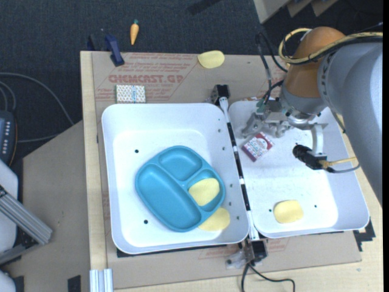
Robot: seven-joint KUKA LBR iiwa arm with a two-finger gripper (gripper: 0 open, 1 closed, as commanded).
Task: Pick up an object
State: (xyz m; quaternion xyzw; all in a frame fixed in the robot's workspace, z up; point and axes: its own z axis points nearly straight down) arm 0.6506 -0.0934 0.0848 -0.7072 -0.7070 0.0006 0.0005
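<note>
The robot's hand [262, 126] hovers in the right bin [340, 212], directly above a small red-and-white packet [257, 146]. Whether it grips anything cannot be told. It seems mid-approach; next, closing squarely on the packet.

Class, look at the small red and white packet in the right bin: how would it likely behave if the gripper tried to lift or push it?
The packet looks flat and crinkled, so it is probably light and floppy. Lying flat against the bin floor, it would likely slide when pushed instead of rolling. Its wrapper looks glossy, so it may slip from a pinch.
</note>
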